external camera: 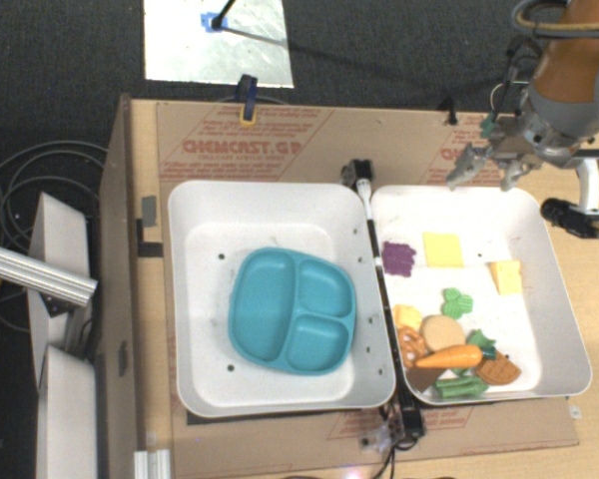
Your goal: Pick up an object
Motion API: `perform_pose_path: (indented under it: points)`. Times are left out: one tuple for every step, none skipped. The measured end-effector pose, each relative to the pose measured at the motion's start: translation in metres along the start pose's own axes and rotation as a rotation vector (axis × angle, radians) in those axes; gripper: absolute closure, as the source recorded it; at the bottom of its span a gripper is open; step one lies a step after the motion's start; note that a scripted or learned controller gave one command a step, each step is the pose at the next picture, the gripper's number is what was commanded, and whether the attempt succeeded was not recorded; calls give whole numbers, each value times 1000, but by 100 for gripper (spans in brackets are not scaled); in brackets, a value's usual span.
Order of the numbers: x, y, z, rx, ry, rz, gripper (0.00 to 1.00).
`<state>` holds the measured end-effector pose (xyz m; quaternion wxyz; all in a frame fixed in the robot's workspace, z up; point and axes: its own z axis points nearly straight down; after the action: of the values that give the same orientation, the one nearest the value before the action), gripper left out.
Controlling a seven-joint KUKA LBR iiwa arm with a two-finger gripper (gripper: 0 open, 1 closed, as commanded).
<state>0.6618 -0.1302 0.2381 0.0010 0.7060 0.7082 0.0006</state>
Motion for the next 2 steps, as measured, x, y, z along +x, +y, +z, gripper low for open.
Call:
perform_pose_path:
  points:
    - [-25,-55,109,14,2,6,0]
    - [12,-104,156,8,3,1,0]
